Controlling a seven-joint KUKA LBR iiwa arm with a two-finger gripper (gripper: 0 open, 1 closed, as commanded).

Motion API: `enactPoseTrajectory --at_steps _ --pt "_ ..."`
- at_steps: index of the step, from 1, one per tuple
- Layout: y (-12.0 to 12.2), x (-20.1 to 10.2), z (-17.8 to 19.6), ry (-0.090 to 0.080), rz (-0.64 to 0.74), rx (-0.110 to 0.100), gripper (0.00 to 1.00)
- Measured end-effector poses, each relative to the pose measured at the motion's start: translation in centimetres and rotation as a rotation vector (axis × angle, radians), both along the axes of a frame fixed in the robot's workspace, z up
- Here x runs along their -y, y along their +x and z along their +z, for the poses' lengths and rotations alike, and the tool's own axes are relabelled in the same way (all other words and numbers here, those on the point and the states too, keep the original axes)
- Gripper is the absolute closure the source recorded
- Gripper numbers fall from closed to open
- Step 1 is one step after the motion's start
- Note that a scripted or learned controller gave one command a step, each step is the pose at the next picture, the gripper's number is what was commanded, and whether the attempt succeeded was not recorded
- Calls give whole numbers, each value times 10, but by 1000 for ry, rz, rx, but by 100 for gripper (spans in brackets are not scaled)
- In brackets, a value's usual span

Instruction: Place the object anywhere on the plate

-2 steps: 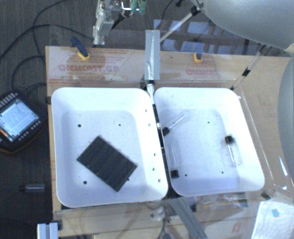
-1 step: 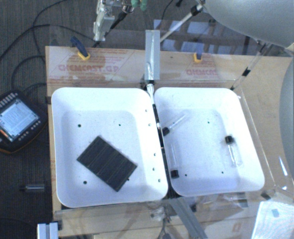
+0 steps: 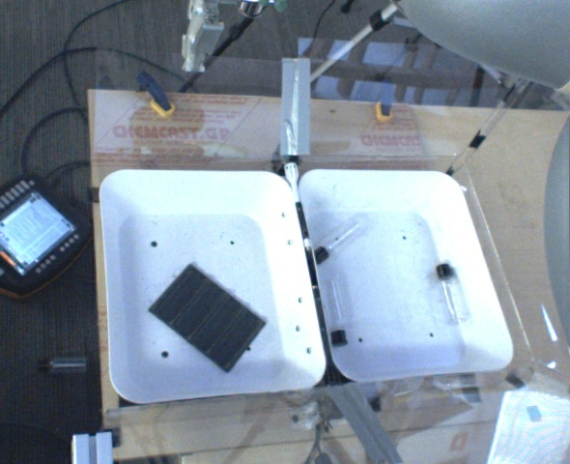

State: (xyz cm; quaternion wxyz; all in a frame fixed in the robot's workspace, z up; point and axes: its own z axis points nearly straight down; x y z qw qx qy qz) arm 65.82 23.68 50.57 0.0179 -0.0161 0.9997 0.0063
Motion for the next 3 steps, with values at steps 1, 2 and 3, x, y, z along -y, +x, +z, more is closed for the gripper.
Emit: enactPoseTrajectory --at_steps 1,2,3 --pt "1 0 10 2 -1 5 100" --pt "2 0 21 4 -2 11 100" --pt "3 -1 31 6 -2 17 100"
